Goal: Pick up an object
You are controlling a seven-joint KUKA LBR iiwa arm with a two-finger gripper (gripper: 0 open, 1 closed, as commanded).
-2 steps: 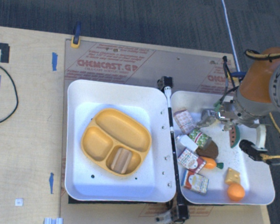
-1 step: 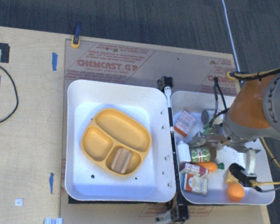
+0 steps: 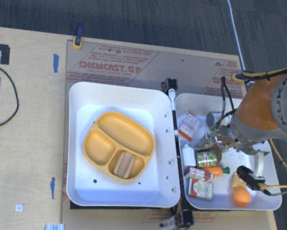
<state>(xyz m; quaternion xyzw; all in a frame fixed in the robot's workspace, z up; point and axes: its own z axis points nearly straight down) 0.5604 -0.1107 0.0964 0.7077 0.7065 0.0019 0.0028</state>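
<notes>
My gripper [image 3: 214,142] reaches down into the right bin [image 3: 271,204], just above a can with a green label [image 3: 207,158]. I cannot see anything held in it. Beside the can lie a small orange carrot-like piece [image 3: 217,170] and a red and white carton [image 3: 199,173], with a second carton [image 3: 200,189] nearer the front. A white and red packet [image 3: 189,125] lies at the bin's left side, and a grey cylinder [image 3: 213,117] at the back. An orange fruit [image 3: 241,197] and a yellow piece [image 3: 235,183] sit at the front right.
The left bin [image 3: 79,100] holds a yellow divided tray [image 3: 124,130] with a brown piece [image 3: 124,164] in its front compartment. The arm's orange band [image 3: 258,105] hangs over the right bin's back right. A black cable [image 3: 7,109] loops on the bench at far left.
</notes>
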